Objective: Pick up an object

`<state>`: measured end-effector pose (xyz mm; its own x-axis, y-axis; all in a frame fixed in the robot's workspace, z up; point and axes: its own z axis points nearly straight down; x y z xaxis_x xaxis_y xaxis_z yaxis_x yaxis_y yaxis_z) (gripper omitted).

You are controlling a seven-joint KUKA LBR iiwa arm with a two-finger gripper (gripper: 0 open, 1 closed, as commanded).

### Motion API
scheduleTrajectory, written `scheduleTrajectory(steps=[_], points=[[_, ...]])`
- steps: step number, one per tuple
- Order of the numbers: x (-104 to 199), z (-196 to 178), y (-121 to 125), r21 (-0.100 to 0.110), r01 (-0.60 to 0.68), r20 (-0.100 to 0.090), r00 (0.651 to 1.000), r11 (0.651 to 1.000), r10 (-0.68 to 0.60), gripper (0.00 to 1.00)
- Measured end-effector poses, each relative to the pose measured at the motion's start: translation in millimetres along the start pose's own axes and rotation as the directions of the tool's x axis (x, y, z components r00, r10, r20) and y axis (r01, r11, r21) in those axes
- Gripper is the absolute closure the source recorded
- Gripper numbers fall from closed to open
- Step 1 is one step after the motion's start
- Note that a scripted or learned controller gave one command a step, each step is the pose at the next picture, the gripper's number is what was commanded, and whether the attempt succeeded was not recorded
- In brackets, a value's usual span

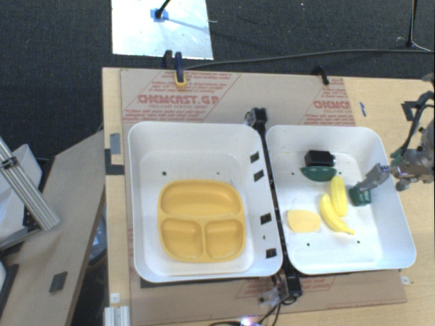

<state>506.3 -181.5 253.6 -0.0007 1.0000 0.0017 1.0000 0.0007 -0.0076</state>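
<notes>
Dark carpet surrounds the table [224, 90], which carries two white bins. Taking the right bin [367, 140] as landmark: two bananas [336, 208] lie near its middle, a pale yellow disc [304, 221] just left of them, a dark green bowl [319, 173] with a black block [319, 158] toward its far wall. The end effector [360, 195] sits low by its right wall, just right of the bananas; whether it is released or clenched I cannot tell. A good pick probably means centring over one banana, straddling its narrow width, before descending.
</notes>
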Motion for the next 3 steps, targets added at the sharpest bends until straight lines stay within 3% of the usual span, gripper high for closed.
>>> scheduleTrajectory(steps=[1, 3], points=[[0.3, -4.5, 2.1, -0.009, 0.003, 0.003, 1.000, 1.000, -0.003, 0.00], [4.6, 111.3, 2.3, -0.005, 0.001, 0.000, 1.000, 1.000, -0.001, 0.00]])
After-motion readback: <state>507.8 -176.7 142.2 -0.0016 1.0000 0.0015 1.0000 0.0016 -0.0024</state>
